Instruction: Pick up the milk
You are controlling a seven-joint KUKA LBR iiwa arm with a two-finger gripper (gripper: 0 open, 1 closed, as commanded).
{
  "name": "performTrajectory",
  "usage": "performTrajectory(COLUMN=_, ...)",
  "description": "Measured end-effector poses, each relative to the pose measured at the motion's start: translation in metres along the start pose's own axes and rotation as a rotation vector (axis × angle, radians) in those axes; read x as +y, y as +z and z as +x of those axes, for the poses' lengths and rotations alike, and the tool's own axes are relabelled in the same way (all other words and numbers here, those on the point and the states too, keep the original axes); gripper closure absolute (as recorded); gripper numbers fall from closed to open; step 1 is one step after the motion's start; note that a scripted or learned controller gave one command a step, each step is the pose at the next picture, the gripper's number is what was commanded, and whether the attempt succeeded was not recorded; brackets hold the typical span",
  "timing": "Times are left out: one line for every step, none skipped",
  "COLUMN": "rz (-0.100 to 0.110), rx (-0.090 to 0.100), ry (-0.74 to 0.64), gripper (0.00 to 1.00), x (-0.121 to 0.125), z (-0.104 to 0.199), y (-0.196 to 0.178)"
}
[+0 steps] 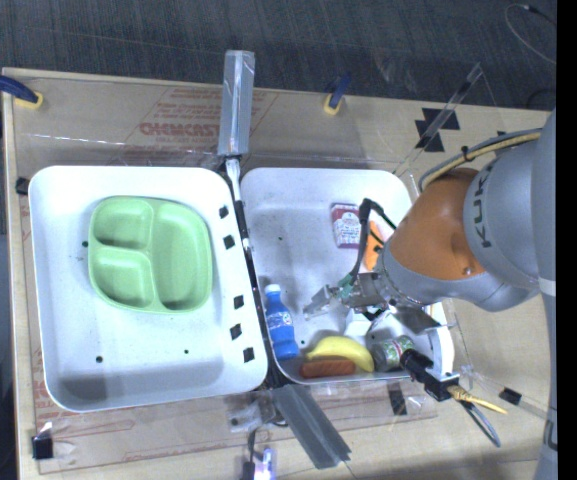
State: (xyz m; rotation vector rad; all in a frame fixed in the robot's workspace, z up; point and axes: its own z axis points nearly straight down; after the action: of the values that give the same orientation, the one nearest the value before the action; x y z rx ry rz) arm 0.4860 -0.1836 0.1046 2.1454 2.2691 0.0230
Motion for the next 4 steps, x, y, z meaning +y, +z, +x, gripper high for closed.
performTrajectory(rz=0.027, rx=0.005, ry=-0.041, gripper=0.0, x=0.034, z=-0.03, y=-0.094)
performTrajectory(rz=0.029, rx=0.008, ry=-0.161, gripper=0.0, x=0.018, z=-0.01, y=-0.102)
performTrajectory(rz=0.007, rx=-0.003, ry=-0.116, gripper=0.0, x=-0.002, z=-0.027, y=-0.007)
performTrajectory(rz=0.026, rx=0.006, ry=-0.172, gripper=0.0, x=0.025, z=-0.029, y=-0.115)
